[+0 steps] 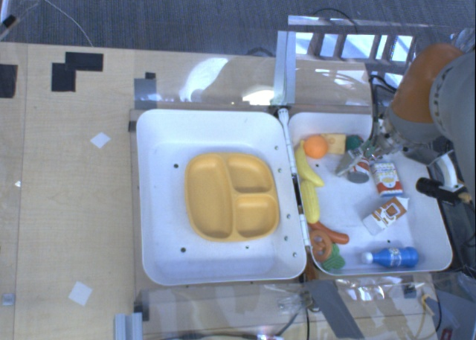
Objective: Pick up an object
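The wooden bench (67, 204) carries two white bins side by side. The left bin (160, 257), well to the left of the pincer, holds a yellow divided tray (230, 196) lying flat near its middle. The right bin (428, 234) contains the pincer and the loose items.

The grey arm (446, 93) with its orange band enters from the right. Its pincer (357, 161) sits low in the upper middle of the right bin; whether it is open or closed cannot be told, and no item is visibly held.

Items, relative to the pincer:
- Yellow banana (309, 182): to the left, along the bin's left wall.
- Blue bottle (393, 258): well below, lying on its side.
- Two small red-and-white cartons: one (385, 178) just to the right, one (387, 213) below and right.
- Orange ball (316, 146): to the left, near.
- Orange and green toy pieces (329, 245): below and left, in the bin corner.
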